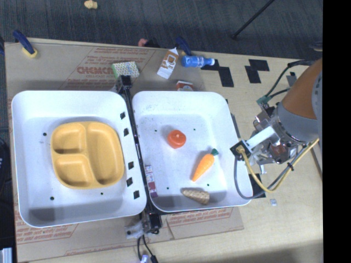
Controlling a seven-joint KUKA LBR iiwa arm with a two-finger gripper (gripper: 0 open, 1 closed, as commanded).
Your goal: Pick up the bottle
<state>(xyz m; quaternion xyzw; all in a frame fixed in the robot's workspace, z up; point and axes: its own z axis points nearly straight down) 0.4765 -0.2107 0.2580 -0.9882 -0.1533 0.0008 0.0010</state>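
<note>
Currently: gripper (262, 156) just outside right bin's (227, 106) right rim, grasp state unreadable | bottle (195, 62) lies on bench beyond bins, up-left of gripper, well apart | long axis runs left-right, cap pointing right.

Worktop (285, 218): pale tan, covered across the middle by flattened printed cardboard (82, 67), on which sit two shallow white bins side by side, left bin (22, 163) and right bin (230, 119), rims touching at the centre. Along the far edge behind the bins: a blue bottle (194, 62) lying on its side, just beside a small white-and-orange carton (168, 63); a green-patterned packet (125, 68) near the left bin's far corner; a blue-and-yellow clamp (24, 44) at the far left corner. Black tape marks (256, 70) on bare surface right of the bottle
</note>
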